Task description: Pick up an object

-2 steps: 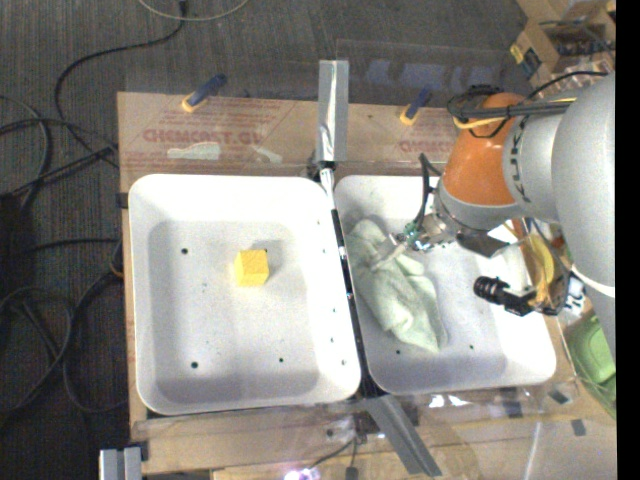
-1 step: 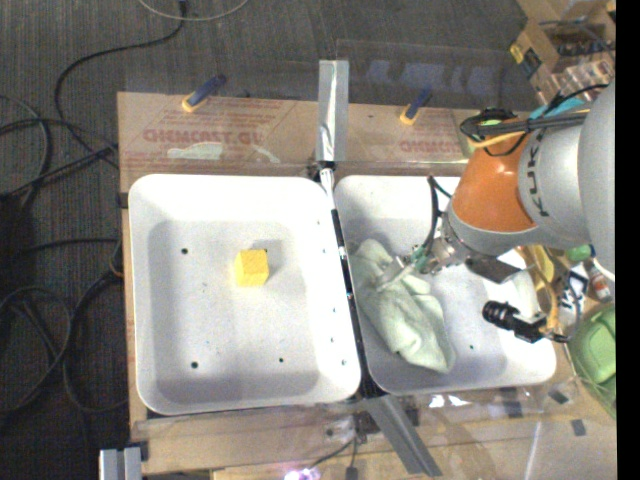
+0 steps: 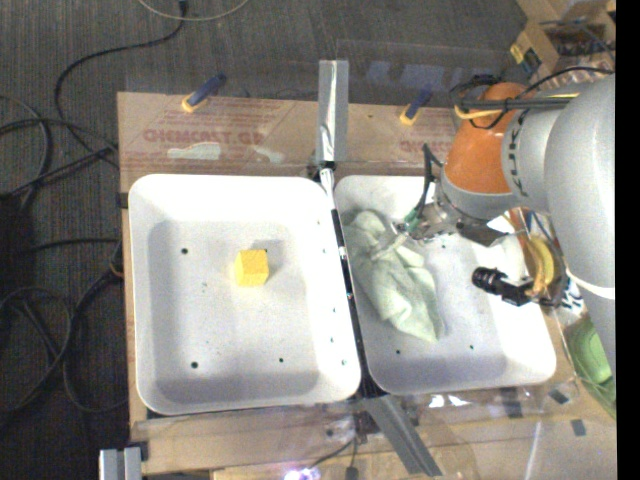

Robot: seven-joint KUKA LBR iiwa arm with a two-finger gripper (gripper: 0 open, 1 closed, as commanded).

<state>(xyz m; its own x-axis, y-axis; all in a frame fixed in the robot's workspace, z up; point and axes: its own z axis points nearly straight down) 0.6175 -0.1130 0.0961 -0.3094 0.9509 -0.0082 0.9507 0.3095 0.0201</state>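
Observation:
A pale green crumpled cloth [image 3: 402, 280] lies in the right bin [image 3: 500, 358], stretching from its back left toward the middle. My gripper [image 3: 416, 224] is down at the cloth's upper edge, under the orange wrist band, touching or just above the fabric. A small yellow cube [image 3: 252, 267] sits alone near the middle of the left bin [image 3: 170, 368], far from the gripper.
A metal post [image 3: 332, 108] rises at the back between the two bins. Two clamps [image 3: 203, 92] hold the cardboard backing behind them. A green thing [image 3: 592, 356] sits outside the right bin's right rim. Cables lie on the floor to the left.

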